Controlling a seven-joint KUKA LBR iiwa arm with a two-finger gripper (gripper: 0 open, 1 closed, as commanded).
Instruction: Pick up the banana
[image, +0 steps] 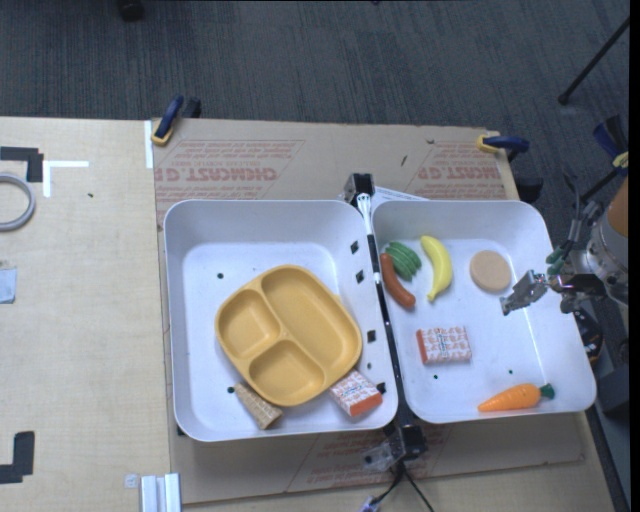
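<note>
Item: banana (436, 266), upper middle of the right bin (560, 385), beside green vegetable (405, 259) and sausage (397, 281). Pincer (524, 292) at right rim, grip state unreadable; your risk: snagging those neighbours

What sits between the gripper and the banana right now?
The round tan cookie lies in the right bin, roughly on the line from the gripper at the bin's right side to the banana. It lies flat, so a descent from above looks unobstructed.
</note>
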